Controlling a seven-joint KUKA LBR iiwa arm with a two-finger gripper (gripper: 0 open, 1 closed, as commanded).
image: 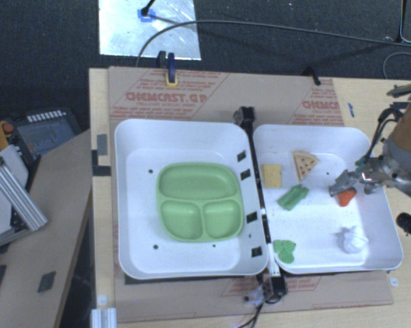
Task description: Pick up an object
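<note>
I see the bench, brown board under two white bins, as the largest item. The left bin fills the view's centre-left; the right bin sits touching it at 3 o'clock, a black hinge strip between them.

The arm enters from 3 o'clock of the view, over the right bin's right wall.

In the left bin lies a green tray, three compartments, roughly central and flat on the floor.

The gripper hangs over the right part of the right bin, at about 3 o'clock from that bin's centre. Whether it is spread or pressed together I cannot tell; the metal parts blur together from my seat.

Right-bin contents, by falling size:
- Green piece, long, tilted, near the bin's centre-left.
- Pizza slice, tan triangle with red dots, at 11 o'clock of the bin's centre.
- Cheese, yellow square, at 10 o'clock, close to the left wall.
- White lump, crumpled, at 5 o'clock, near the right wall.
- Leaf, green, at 7 o'clock, against the front-left corner.
- Orange piece, small, directly below the gripper and touching or nearly touching it; I cannot tell whether it sits between the fingers or only on the floor beneath them.

The orange piece is well apart from the white lump, and near the green piece at its 9 o'clock.
</note>
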